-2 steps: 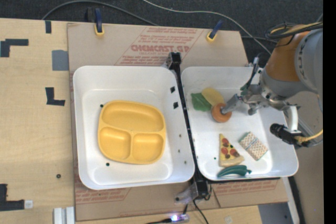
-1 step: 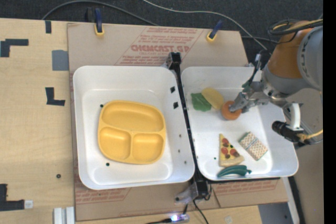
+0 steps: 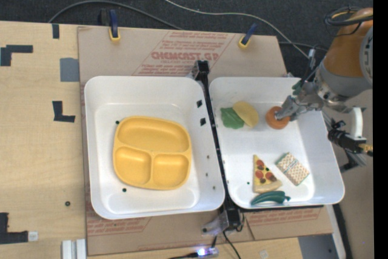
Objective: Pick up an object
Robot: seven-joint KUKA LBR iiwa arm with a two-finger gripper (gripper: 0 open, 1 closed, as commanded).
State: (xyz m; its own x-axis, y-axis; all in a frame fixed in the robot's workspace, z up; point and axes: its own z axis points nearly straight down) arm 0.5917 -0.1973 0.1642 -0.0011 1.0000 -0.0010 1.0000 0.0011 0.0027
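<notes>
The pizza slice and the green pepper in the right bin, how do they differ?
The pizza slice is a tan triangle with red dots on top; the green pepper is a long, thin, plain green shape. The pizza slice points toward the bin's far side, while the green pepper lies crosswise along the near wall. The pizza slice is clearly the broader of the two. Both lie flat in the right bin, close together.

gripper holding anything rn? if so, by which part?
Cannot tell. The gripper is down at the orange round object in the right bin, at its right edge, but a grasp isn't visible.
</notes>
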